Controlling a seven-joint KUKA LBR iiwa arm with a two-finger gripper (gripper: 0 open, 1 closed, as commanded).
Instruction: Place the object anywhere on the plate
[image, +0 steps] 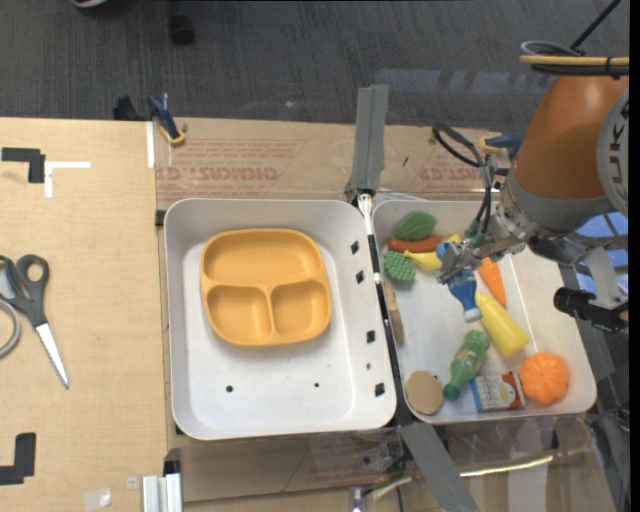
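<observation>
Watch the arm (565, 140) first: its bulk hangs over the right bin (432, 335), and a lift from this crowded spot could drag neighbouring toys along or tip them over the wall. The plate (262, 262) lies in the left bin (280, 390), well apart from the gripper (462, 262), so anything loosely pinched has a long carry over the raised rims (372, 290) between the bins, and I judge a drop there the likeliest failure.

The object to be placed is most likely one of the toys in the right bin. The gripper sits low among them, just above a blue bottle (464, 293), with a banana (425, 260) to one side and a carrot (491, 282) to the other. They lie so close that a closing grasp may catch two things, or squeeze a rounded one out sideways.

You cannot tell whether the gripper is released or clenched, nor whether it grasps anything: its tip is dark, small and lost against the clutter. The wrist covers part of the bin's far corner, and the arm's upper part is cut off at the frame edge.
</observation>
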